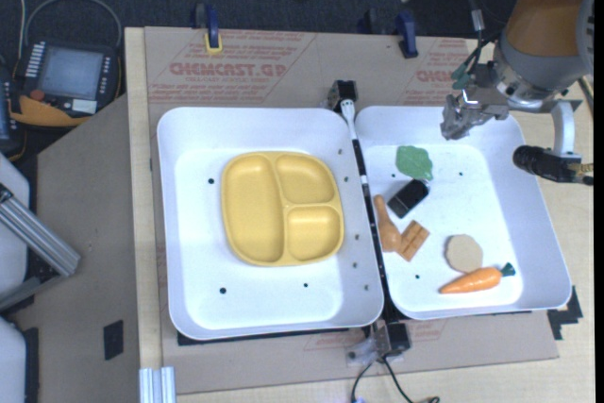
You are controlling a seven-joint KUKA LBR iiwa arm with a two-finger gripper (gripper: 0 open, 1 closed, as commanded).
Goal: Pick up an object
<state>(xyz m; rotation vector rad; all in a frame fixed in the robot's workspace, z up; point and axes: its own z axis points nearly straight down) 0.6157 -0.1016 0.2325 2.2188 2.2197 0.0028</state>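
Objects for picking lie in the right bin (528, 203): a green leafy piece (414, 161) near the middle top, a small black block (408, 197) just below it, an orange stick (386, 224) and a brown ridged piece (411, 241) side by side near the bin's left wall, a tan round disc (463, 252) lower down, and a carrot (472, 280) with a green tip just beneath the disc, near the front rim.

Gripper (460, 121) hangs over the upper part of the right bin, above and to the right of the green piece and apart from every object. Nothing sits between its fingers; whether they are spread or closed I cannot tell from this angle.

Left bin (184, 231) holds a yellow divided plate (281, 207) with three compartments.

Both bins rest on a brown board (283, 61) printed in red with "CHEMCAST G.P" at the upper left; a second, partly covered print of the same kind shows at the upper right. Two blue clamps (209, 24) grip the board's far edge. A handheld screen unit (68, 78) lies off to the left of the bench.
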